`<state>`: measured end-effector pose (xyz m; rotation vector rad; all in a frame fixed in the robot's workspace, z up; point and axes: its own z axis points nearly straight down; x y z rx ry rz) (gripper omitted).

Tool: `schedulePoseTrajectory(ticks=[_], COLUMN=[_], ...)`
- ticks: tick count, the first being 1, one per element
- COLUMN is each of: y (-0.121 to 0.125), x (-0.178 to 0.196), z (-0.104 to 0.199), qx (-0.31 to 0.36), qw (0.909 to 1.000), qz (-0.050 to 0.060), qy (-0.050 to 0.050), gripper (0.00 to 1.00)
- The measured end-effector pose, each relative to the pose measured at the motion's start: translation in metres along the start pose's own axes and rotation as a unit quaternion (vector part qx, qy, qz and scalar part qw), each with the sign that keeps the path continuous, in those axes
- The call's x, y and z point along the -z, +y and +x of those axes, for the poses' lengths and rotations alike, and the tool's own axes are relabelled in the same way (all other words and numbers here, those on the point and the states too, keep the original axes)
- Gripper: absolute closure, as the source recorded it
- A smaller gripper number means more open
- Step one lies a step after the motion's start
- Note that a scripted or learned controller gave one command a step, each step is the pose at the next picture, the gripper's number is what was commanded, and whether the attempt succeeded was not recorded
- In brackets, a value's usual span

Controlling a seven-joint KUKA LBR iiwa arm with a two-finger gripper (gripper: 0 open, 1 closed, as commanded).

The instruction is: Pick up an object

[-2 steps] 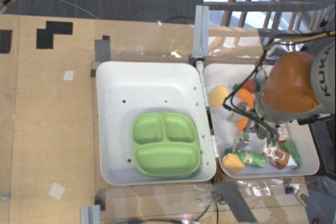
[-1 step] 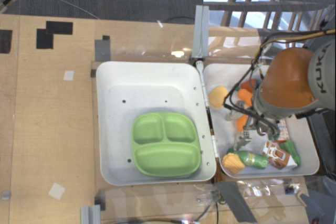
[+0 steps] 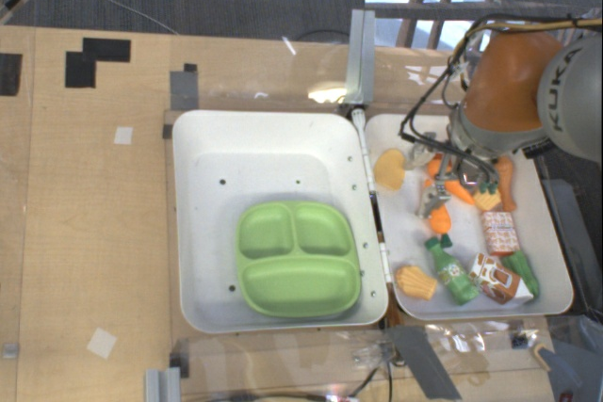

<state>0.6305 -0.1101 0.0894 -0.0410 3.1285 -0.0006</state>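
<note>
Down at the near edge of the counter [image 3: 85, 297], the green divided plate [image 3: 298, 259] sits in the left bin [image 3: 198, 202], toward that bin's near side, three compartments facing up. Over in the right bin [image 3: 556, 287], things are crowded. Along its near edge lies a yellow ridged piece [image 3: 415, 281], just beside it a green bottle [image 3: 450, 270] lying tilted, then a red-and-white carton [image 3: 496, 279] near the bin's near right corner. A small red-and-white packet [image 3: 499, 232] lies just behind the carton. By the wall shared with the left bin, toward the far side, rests a rounded yellow piece [image 3: 389, 168]. A small orange piece [image 3: 440, 219] sits mid-bin, and a long orange carrot-like item [image 3: 506, 180] lies along the right side. The grey arm [image 3: 513, 94] with its orange band comes in from the right and hangs over the far half of the right bin. The end effector [image 3: 454, 186] is low among the orange pieces; whether it is open or closed, I cannot tell, and nothing is visibly in its grasp.
</note>
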Motion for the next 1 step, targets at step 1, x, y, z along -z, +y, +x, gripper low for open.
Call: schedulePoseTrajectory(ticks=[1], y=[0.0015], x=[0.0012], z=[0.0540], qx=[-0.042], qw=[0.9991], qz=[0.000], qy=[-0.001], gripper=[0.00])
